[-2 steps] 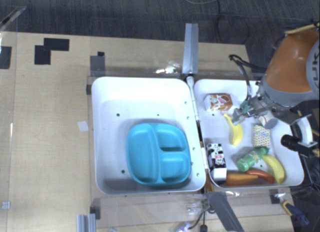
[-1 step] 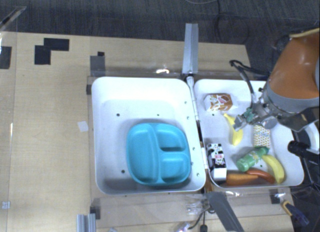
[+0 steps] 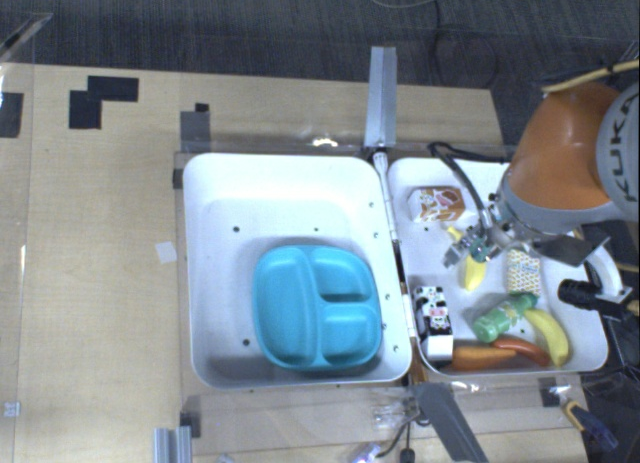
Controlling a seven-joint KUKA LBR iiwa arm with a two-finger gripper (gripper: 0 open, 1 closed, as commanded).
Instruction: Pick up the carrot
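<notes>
My claw [image 3: 481, 244] hangs, state unclear. The carrot [image 3: 497, 353] looks light, stiff and smooth; I'd pinch across its thick middle.

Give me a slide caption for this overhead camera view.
Gripper hovers in the right bin; the carrot lies at its near edge, blue plate in the left.

Single fixed camera above the bench [image 3: 90, 281], looking down at a slant. Far edge of the bench and dark floor at top of frame, near edge at bottom. Both white bins fit in view: left bin [image 3: 215, 251] mid-frame, right bin [image 3: 590, 351] toward the right edge. Medium distance. Arm [image 3: 565, 156] enters from the right.
</notes>
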